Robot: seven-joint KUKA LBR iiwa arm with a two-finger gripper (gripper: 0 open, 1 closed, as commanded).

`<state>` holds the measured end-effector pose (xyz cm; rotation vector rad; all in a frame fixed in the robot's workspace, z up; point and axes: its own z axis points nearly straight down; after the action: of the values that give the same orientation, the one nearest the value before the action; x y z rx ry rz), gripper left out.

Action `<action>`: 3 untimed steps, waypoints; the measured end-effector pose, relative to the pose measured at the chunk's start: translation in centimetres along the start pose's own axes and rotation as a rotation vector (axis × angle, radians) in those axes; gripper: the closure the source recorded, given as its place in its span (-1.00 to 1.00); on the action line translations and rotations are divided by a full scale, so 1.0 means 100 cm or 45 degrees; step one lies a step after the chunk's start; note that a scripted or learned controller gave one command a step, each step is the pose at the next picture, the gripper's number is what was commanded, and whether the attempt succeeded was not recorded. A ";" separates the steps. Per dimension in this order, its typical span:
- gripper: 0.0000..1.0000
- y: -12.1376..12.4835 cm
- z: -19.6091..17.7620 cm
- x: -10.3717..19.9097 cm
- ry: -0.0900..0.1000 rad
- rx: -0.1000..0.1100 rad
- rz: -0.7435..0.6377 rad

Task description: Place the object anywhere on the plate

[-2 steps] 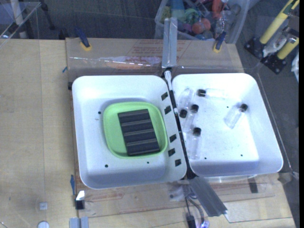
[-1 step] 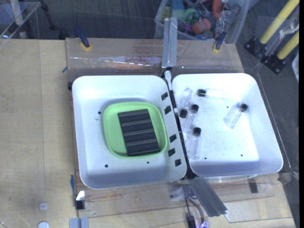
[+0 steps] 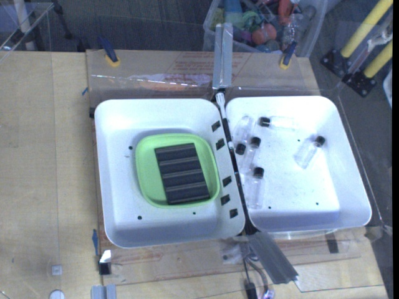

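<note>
**Left bin** (image 3: 112,167): shallow white plastic tray with rounded corners and a smooth, slightly speckled floor.

**Plate** (image 3: 144,185): lime-green, square with rounded corners and a raised rim. It lies flat in the middle of the left bin, turned a little askew.

**Ribbed block** (image 3: 181,173): matt black and rectangular, with four crosswise ridges. It rests on the plate and covers most of its centre.

**Right bin** (image 3: 324,192): same white tray, set edge to edge with the left one. A row of small black clips (image 3: 224,167) runs along the shared seam.

**Small bottles**: clear cylindrical vials with black caps, all lying in the right bin and none on the plate.
- One bottle (image 3: 278,123) lies on its side near the far wall.
- A second (image 3: 305,153) lies tilted towards the bin's right half, apart from the others.
- A cluster (image 3: 254,143) sits close to the seam wall. Its clear bodies are hard to separate against the white, and its dark caps mark at least three pieces.

**Gripper**: its state cannot be told.

**Bench** (image 3: 43,167): pale wood-grain board. A clear sheet lies under the bins, held by blue clamps (image 3: 111,56) at the far edge.

**Storage box** (image 3: 268,11): transparent plastic, behind the bins, filled with mixed coloured toys.

**Yellow poles** (image 3: 374,14): two, slanting, at the far right.
</note>
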<state>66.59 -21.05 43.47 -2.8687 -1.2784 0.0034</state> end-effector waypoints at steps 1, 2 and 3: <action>-1.00 0.001 0.000 -0.005 0.000 0.001 0.143; -1.00 -0.004 0.000 -0.012 -0.001 0.005 0.310; -1.00 0.000 0.000 -0.015 0.002 0.000 0.449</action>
<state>65.57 -22.17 43.47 -3.0484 -0.7557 0.0010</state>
